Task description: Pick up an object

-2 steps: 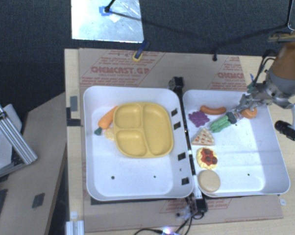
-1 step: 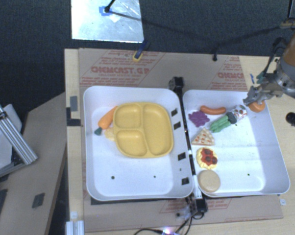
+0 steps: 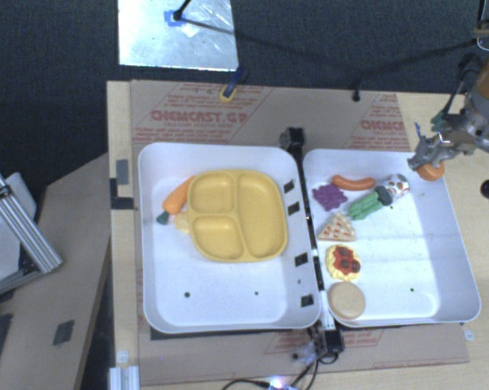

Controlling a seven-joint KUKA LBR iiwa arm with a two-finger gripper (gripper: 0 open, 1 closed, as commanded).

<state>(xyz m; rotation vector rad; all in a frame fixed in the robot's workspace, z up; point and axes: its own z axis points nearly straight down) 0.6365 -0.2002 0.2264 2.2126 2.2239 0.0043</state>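
My gripper (image 3: 428,154) hangs over the far right corner of the right bin (image 3: 427,254), with a small orange object (image 3: 430,170) pinched between its fingertips, above the bin's rim. The right bin's left half holds a sausage (image 3: 352,183), purple grapes (image 3: 329,196), a green toy (image 3: 365,205) with a white and red piece (image 3: 396,187) at its end, a pizza slice (image 3: 337,229), a round yellow piece with red spots (image 3: 343,262) and a tan bun (image 3: 347,300).
The left bin (image 3: 220,295) holds a yellow divided plate (image 3: 232,215), with a carrot (image 3: 177,195) at the plate's left edge. A black hinge strip (image 3: 308,226) runs between the bins. A shiny metal sheet (image 3: 178,21) lies beyond the bench.
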